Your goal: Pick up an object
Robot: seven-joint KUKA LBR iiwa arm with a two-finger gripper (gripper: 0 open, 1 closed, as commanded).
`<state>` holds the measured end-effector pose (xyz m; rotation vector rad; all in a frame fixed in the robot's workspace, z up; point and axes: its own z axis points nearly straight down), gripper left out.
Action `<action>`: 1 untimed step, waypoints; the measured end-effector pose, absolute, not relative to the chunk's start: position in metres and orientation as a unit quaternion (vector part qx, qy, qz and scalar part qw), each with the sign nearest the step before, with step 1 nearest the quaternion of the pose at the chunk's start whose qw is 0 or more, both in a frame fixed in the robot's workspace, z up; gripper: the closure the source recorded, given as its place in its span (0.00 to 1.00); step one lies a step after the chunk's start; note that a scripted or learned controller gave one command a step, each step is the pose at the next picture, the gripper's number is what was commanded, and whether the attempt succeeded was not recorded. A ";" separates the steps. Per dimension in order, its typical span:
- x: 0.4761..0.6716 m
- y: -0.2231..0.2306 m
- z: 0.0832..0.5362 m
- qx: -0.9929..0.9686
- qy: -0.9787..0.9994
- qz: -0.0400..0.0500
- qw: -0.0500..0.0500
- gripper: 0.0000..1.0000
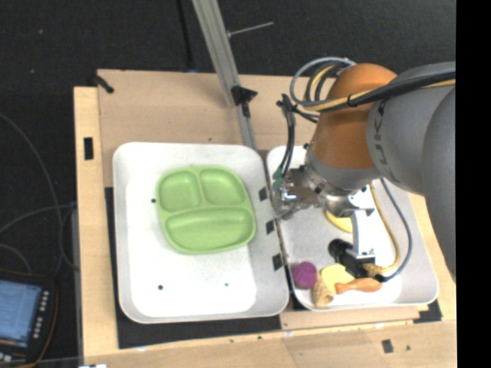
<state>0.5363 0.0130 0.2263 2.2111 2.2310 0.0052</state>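
A pale wooden worktop (pixel 153 106) carries two white bins. In the camera view, the left bin (pixel 130 228) holds a green plate (pixel 205 209). The right bin (pixel 418 282) holds a purple ball (pixel 304 274) and small toys (pixel 341 282) at its near edge. The hand (pixel 301 196) hangs farther back by that bin's left wall, and I cannot tell its width. Descending there, it would likely hit the wall or grasp nothing.

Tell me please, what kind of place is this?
Probably a robotics lab: an arm reaches over a bench with a left bin holding a green tray and a right bin holding small toys.
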 end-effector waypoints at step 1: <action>0.547 0.071 0.222 0.704 0.710 0.001 0.000 1.00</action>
